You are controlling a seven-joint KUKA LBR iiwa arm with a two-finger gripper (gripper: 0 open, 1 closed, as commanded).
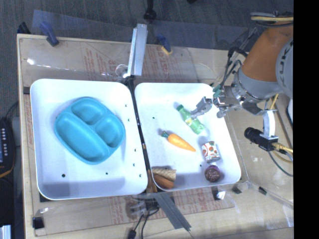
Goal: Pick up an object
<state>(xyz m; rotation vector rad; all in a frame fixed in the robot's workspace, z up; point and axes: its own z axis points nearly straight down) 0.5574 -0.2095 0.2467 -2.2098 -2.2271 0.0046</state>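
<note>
The right bin (pixel 154 103) holds a green bottle (pixel 191 119) lying on its side, an orange carrot (pixel 178 141), a small red and white can (pixel 211 151), a dark purple round thing (pixel 212 173) and a bread-like piece (pixel 163 177) at the front edge. My gripper (pixel 203 106) hangs over the bin's back right part, its fingers spread open just above and to the right of the green bottle's cap end. Nothing sits between the fingers.
The left bin (pixel 42 168) holds a blue divided plate (pixel 89 128). A metal bar (pixel 136 51) stands at the back between the bins. The arm's body (pixel 264 59) and cables (pixel 271 138) crowd the right side of the bench.
</note>
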